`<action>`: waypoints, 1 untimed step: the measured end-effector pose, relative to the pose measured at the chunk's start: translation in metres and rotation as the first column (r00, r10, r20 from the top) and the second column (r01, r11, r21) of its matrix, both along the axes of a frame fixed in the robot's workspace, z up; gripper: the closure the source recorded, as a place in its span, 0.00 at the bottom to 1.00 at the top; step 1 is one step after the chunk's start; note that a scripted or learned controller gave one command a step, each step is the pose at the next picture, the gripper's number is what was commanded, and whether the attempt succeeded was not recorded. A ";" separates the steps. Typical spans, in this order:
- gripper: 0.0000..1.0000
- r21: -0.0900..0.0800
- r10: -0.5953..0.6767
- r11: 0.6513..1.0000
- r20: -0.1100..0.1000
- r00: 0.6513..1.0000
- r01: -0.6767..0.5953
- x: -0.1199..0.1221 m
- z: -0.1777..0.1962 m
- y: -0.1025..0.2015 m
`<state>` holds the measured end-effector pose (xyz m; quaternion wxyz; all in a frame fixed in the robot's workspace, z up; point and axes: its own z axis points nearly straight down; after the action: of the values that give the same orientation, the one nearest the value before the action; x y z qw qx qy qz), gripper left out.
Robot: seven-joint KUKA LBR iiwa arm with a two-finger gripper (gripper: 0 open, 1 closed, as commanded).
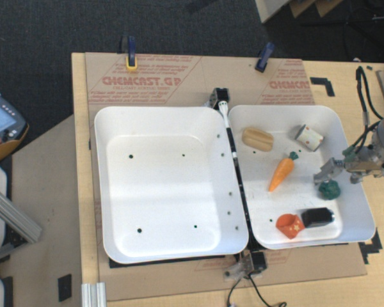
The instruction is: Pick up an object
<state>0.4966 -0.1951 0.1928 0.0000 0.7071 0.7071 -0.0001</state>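
The pincer [333,171] is positioned near the table's right edge, over the right bin [345,123]. Its state cannot be told. The dark green object [329,189] is located directly beneath it, by the bin's right wall.

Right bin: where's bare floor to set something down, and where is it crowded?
In the right bin, bare floor runs down its left side, between the divider and the carrot, below the bread roll. Crowded along the right: white block, green object beside the gripper, and tomato touching the black block.
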 end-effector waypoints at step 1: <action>0.00 -0.001 0.006 1.000 0.006 1.000 -0.006 0.041 0.034 0.058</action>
<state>0.5376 -0.1370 0.2263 0.0025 0.7049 0.7093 0.0017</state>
